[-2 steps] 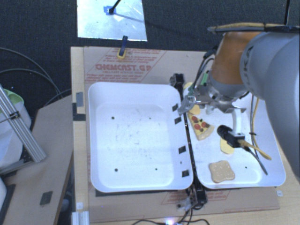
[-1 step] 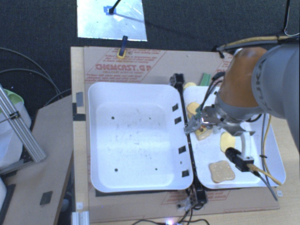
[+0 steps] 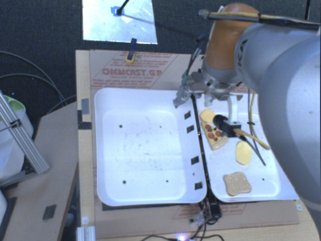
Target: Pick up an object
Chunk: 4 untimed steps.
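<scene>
My gripper (image 3: 193, 93) hangs over the far end of the divider between the two bins, under the orange-banded wrist. In the right bin (image 3: 281, 187) a pizza slice (image 3: 212, 133) with red toppings lies near the divider, just in front of the gripper and apart from it. A pale yellow oval piece (image 3: 244, 154) lies further toward the front. A tan slice of toast (image 3: 236, 183) rests near the front wall. I see nothing held at the gripper.
The left bin (image 3: 108, 149) stands beside the right one, with black clips (image 3: 194, 160) along the shared edge. The arm's grey body covers the right bin's far right side. A metal sheet (image 3: 119, 14) lies behind the bench.
</scene>
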### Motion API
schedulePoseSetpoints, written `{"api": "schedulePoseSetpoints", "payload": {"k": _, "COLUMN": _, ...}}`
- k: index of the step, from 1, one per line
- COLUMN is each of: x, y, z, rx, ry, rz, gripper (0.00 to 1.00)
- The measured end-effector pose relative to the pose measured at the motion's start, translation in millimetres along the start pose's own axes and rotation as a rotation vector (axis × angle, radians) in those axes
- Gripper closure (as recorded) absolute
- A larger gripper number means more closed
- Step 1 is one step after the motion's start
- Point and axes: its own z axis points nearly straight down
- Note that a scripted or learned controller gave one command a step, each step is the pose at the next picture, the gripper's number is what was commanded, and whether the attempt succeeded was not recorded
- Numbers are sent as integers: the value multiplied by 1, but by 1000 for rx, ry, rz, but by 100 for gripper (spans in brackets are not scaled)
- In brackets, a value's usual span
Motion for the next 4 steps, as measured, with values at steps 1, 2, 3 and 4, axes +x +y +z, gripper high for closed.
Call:
{"api": "schedulePoseSetpoints", "payload": {"k": 1, "x": -109, "y": -33, "z": 22, "rx": 14, "ry": -6, "rz": 19, "gripper": 0}}
{"api": "schedulePoseSetpoints", "payload": {"k": 2, "x": -108, "y": -80, "z": 21, "rx": 15, "ry": -2, "rz": 11, "gripper": 0}}
{"api": "schedulePoseSetpoints", "payload": {"k": 3, "x": -164, "y": -107, "z": 124, "rx": 14, "ry": -3, "rz": 15, "gripper": 0}}
{"api": "schedulePoseSetpoints", "payload": {"k": 4, "x": -141, "y": -50, "z": 120, "rx": 6, "ry": -2, "rz": 4, "gripper": 0}}
